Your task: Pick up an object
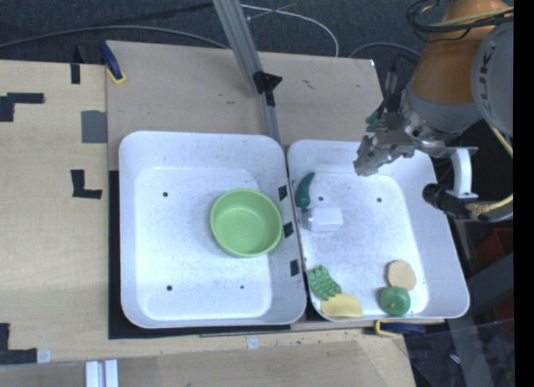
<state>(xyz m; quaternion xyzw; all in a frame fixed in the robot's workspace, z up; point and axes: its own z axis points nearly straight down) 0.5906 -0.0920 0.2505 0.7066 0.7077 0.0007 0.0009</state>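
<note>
From the overhead camera, the bench carried two shallow white bins side by side. The left white plastic bin held a round light-green plastic bowl sitting upright near its middle. The right white plastic bin held the small things the task could draw from: a dark green curved pepper-like toy against the dividing wall, a small white block just beside it, a leafy green toy vegetable touching a flat yellow wedge-shaped piece at the near edge, and a tan oval piece just above a round dark green ball-like toy in the near right corner. They lay loosely scattered, probably so that any one could be chosen for a pick.

The grey arm with its orange band reached in from the right, its wrist bent downward. The end effector hung above the far right corner of the right bin, well apart from every object. Nothing sat between its tips; whether they were spread or pressed together could not be told from this slant. The pick, by my judgement, had not begun.
</note>
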